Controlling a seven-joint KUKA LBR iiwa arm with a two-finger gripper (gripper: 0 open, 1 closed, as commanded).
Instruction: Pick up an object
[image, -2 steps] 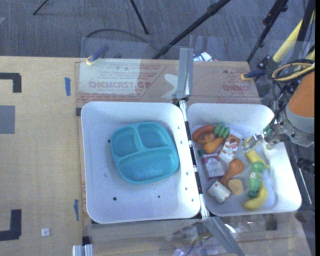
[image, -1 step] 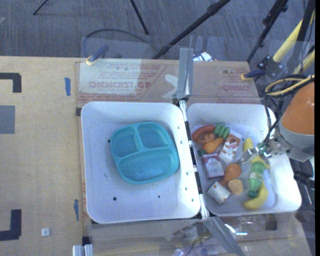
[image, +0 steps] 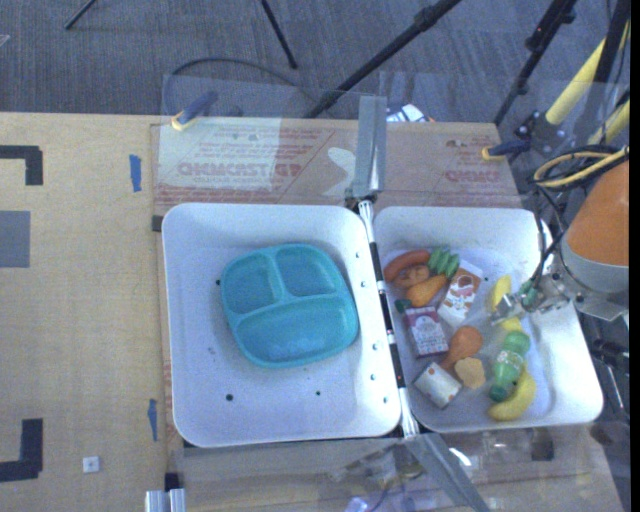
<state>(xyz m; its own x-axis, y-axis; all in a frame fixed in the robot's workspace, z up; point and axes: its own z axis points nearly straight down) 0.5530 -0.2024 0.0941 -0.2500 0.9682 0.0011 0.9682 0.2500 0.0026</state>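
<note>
Camera view has the left shallow white bin (image: 190, 400) holding just a teal divided plastic plate (image: 289, 303), so the gripper (image: 530, 297), low over the right white bin (image: 570, 400), should drop straight onto one toy from that food pile, maybe the small yellow piece (image: 501, 291) beside it, though whether its fingers are apart or together is impossible to tell.

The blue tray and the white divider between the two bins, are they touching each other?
Apart. The camera view shows a strip of bare white bin floor between the blue tray and the divider.
</note>
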